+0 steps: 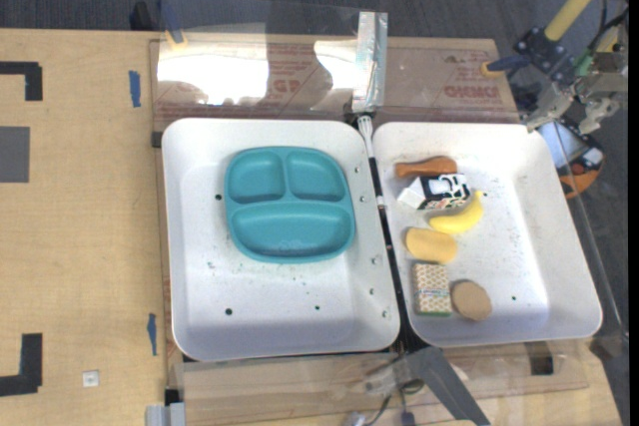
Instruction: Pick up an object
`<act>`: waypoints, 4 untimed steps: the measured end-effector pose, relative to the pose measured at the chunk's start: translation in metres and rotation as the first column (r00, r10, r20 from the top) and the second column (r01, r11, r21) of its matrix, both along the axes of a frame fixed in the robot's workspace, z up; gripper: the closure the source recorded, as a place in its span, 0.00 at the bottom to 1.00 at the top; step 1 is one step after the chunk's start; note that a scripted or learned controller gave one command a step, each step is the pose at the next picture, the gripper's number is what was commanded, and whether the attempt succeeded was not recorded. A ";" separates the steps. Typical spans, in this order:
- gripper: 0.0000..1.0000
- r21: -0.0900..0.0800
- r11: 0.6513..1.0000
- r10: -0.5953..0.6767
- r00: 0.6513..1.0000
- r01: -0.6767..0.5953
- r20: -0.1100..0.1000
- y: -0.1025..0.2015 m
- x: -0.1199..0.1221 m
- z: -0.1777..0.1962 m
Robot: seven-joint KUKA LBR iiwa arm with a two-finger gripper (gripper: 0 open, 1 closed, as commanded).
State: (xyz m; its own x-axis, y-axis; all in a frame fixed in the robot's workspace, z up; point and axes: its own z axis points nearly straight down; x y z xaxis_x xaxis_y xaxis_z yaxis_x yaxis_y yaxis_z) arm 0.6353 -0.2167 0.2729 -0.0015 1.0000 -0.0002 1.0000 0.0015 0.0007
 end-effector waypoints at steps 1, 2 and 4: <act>0.00 0.002 0.999 -0.039 0.999 0.039 -0.004 0.042 0.005 -0.142; 0.00 -0.001 0.963 0.269 0.963 -0.269 0.003 0.090 0.033 -0.151; 0.00 -0.001 0.790 0.613 0.790 -0.613 0.002 0.082 0.002 -0.159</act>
